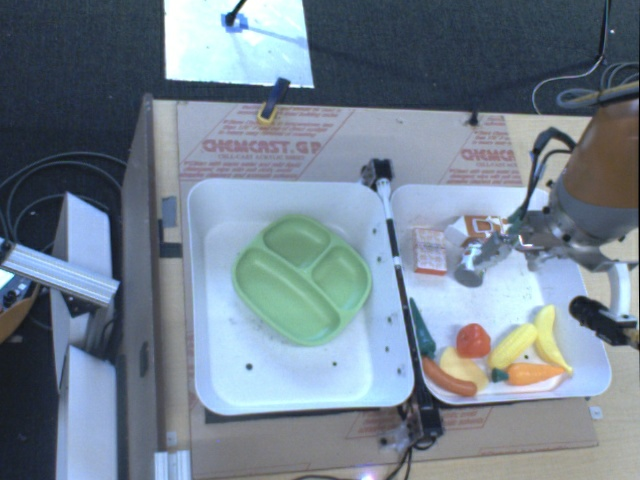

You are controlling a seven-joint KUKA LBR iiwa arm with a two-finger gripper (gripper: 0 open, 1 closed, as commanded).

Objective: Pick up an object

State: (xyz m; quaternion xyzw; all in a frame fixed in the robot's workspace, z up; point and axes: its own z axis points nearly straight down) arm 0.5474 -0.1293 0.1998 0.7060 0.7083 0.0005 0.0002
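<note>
The gripper (pixel 478 262) hangs over the middle of the right bin (pixel 580 313); whether it is open or closed cannot be told. Toy food (a tomato (pixel 474 340), corn (pixel 513 345), banana (pixel 549 336) and carrot (pixel 534 373)) lies along that bin's near edge, and a green divided plate (pixel 301 279) sits mid left bin (pixel 220 228).

Two shallow white bins of smooth plastic with a soft sheen: the left bin (pixel 215 298) and the right bin (pixel 590 368). In the left one lies a pale green divided plate (pixel 302 278), smooth moulded plastic, slightly glossy. The right one holds glossy plastic toy food: a red tomato (pixel 474 340), yellow banana (pixel 548 334), orange carrot (pixel 533 373), and a small printed cardboard box (pixel 431 251). The hand (pixel 478 261) looks like dull grey metal. The surface (pixel 300 143) is matt brown cardboard with red print. Beyond it, dark rough carpet (pixel 80 48).
</note>
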